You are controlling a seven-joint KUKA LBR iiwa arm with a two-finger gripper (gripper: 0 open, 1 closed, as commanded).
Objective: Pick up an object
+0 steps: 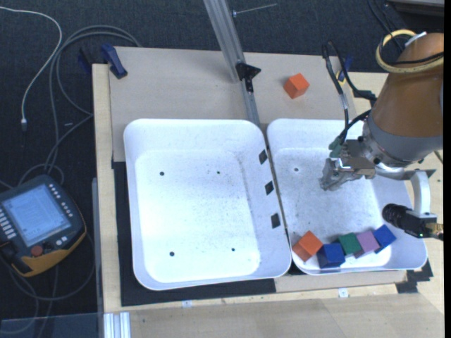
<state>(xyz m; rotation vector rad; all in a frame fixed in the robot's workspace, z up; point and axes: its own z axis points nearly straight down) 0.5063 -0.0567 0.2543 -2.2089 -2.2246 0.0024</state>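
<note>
Hovering hand (331, 182), fingertips blurred, above right bin (310, 136).

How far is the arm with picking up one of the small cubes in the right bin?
Done: the grey arm's pincer is positioned over the shallow white right bin. In hand: no cube is visible at the pincer. Left: the orange cube, two blue cubes, green cube and purple cube all lie along the bin's near edge, away from the pincer, so the reaching, gripping and lifting remain.
</note>
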